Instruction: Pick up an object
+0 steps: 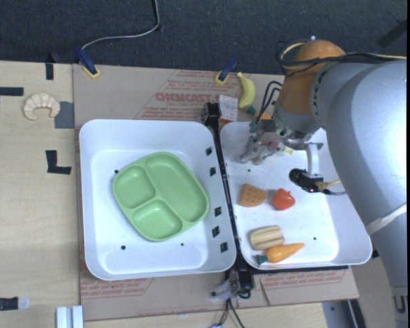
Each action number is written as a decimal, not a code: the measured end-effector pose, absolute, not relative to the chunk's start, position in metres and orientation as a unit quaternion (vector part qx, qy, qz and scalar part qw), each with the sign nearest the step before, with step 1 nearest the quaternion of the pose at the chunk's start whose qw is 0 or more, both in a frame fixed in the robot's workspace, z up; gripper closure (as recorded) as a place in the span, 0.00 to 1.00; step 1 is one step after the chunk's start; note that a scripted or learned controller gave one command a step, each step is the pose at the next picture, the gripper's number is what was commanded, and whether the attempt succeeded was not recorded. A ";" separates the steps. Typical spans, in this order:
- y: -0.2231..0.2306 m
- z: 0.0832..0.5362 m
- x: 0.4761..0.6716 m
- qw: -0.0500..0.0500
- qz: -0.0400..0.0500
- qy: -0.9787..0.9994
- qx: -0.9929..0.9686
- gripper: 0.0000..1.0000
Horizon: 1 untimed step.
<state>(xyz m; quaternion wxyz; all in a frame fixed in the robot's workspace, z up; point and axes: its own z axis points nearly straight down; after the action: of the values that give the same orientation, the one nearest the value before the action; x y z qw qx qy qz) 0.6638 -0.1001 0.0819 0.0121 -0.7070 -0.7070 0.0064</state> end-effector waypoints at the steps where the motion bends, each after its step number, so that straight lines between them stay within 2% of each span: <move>1: -0.101 0.084 0.667 0.005 0.003 -0.708 -0.707 0.00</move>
<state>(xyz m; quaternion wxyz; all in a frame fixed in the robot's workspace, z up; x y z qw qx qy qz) 0.6665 -0.1006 0.0840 0.0054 -0.7066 -0.7075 0.0029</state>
